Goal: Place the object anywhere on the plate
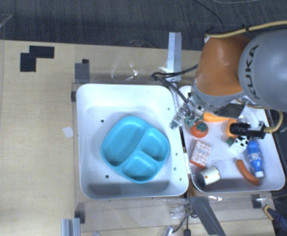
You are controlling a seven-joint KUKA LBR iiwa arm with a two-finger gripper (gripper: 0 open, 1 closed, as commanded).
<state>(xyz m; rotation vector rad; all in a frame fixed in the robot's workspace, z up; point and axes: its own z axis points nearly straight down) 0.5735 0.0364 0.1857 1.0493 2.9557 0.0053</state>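
**Gripper poised over the cluttered bin, plate still bare**

Right of the blue plate (135, 149), a carton (200, 152), can (210, 176), sausage (246, 171) and bottle (254, 158) are seen crowded in the right bin (276, 181). Nothing is seen clasped by the gripper (184, 116); its finger state cannot be told. The plate is left lying unobstructed in the left bin (92, 112). Beyond, a tan bench (30, 132) is seen.

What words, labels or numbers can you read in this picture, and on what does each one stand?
"KUKA": on the grey arm, reading sideways.
Blue bottle: its label has print, too small to read.
Orange-and-white box: patterned print, too blurred to read.
Nothing else legible.
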